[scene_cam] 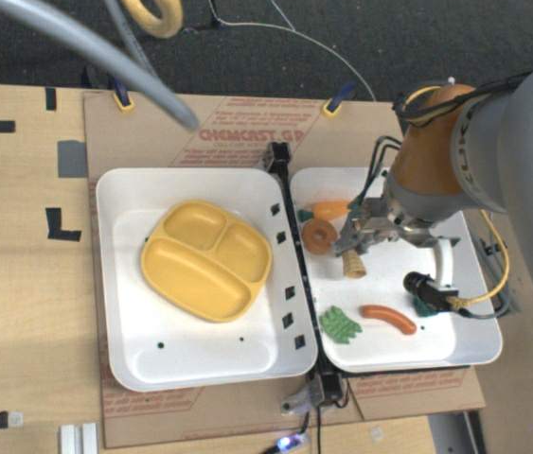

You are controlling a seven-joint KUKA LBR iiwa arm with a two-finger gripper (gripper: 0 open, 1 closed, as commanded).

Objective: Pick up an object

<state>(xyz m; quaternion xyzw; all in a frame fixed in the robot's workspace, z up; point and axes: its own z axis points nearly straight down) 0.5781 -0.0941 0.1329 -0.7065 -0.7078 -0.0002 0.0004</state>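
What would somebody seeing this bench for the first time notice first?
Probably the big yellow divided plastic plate lying tilted in the left white bin. Next, the grey arm's gripper reaching down into the right white bin among small toy foods: an orange carrot, a round brown slice, a red-orange sausage and a green leafy piece.

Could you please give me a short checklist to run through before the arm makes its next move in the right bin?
1. Gripper is over the right bin: ok.
2. Something lies under it, the tan cork-like piece: ok.
3. Piece seen between the fingers: cannot tell.
4. Orange ring and carrot crowd the spot: not ok.
5. Sausage and green leaf lie apart from the gripper: ok.
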